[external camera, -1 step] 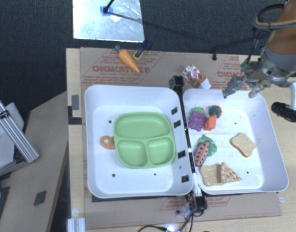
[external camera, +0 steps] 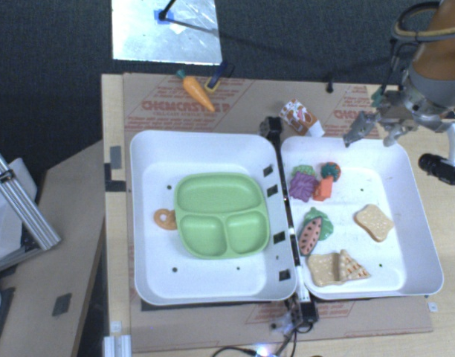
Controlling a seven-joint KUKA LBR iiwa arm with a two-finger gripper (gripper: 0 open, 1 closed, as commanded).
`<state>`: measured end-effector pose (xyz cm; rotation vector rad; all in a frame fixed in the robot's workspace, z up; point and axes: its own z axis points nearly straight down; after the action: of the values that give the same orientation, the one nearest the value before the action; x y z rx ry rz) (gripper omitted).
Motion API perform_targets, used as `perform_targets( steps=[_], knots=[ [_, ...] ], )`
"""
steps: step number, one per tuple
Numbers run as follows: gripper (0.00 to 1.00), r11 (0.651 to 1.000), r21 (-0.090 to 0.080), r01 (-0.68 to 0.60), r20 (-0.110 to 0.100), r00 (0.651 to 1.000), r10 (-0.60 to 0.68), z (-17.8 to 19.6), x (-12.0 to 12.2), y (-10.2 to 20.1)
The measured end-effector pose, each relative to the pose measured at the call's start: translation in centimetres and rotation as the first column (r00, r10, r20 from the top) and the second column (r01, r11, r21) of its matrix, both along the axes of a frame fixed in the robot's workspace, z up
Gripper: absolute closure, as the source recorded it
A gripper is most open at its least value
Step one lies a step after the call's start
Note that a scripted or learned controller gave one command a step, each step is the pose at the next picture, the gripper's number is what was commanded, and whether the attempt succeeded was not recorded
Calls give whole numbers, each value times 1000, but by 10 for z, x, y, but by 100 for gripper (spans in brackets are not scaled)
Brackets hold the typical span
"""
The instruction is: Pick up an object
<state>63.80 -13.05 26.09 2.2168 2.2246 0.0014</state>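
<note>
A: Where is the gripper hovering?
B: Over the right bin's far rim, its fingers spreading apart and pinching nothing.
A: And the toys?
B: A bread slice is lying in that bin, with a purple piece nearer the divider. A carrot is sitting on the tabletop behind the left bin.

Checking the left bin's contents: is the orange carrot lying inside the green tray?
No. The carrot lies on the cardboard beyond the bins, apart from the green tray.
</note>
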Motion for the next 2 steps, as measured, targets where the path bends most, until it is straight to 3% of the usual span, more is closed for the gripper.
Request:
perform_targets(
  steps=[2],
  knots=[
    [0, 1000, 0, 2, -4, 1000, -2, -116, -8, 4]
  ],
)
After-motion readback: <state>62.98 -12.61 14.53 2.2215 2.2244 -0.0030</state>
